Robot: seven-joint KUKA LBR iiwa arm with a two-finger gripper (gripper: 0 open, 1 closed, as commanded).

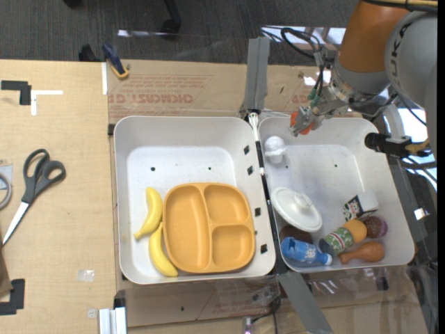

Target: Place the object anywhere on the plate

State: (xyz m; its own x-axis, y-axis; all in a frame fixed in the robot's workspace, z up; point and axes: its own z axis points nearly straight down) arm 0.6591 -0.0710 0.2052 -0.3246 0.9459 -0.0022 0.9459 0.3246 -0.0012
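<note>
Showing mirrored cardboard (167, 89) lettering, unreadable; gripper (304, 122) hovering over right bin's (334, 160) far edge, finger state impossible to tell.

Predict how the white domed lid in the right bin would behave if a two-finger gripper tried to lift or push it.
The white domed lid looks smooth and glossy, so it would probably slip. Its wide, low dome has a small knob on top, likely the only easy hold. It lies tilted near the blue bottle, so a push would probably slide or rock it, not roll it.
</note>
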